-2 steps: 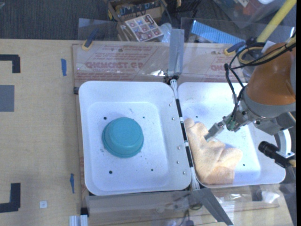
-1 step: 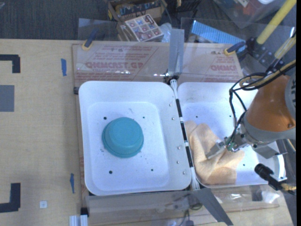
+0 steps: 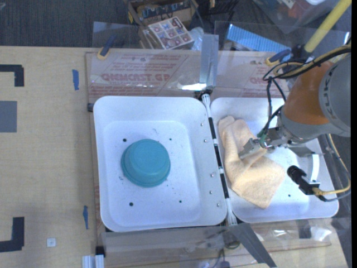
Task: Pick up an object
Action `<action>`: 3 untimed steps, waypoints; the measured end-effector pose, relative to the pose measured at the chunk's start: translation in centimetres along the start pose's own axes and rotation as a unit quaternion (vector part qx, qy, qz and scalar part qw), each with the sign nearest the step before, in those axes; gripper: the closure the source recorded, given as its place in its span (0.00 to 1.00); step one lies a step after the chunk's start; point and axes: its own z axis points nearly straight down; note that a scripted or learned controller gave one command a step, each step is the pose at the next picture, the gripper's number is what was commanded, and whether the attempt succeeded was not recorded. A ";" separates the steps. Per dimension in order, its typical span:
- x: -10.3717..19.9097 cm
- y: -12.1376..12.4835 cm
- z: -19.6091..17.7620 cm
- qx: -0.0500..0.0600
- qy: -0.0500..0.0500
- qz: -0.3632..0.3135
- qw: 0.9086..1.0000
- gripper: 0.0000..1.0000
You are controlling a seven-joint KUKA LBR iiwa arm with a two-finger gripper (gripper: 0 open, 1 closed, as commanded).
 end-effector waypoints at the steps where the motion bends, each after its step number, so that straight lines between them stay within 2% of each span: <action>1: 0.0 0.2 -1.2 -0.003 0.000 0.000 1.000 1.00; 2: 0.0 0.2 -1.1 -0.003 0.000 0.000 1.000 0.00; 3: 2.0 -2.1 -0.1 -0.001 0.000 -0.011 1.000 0.00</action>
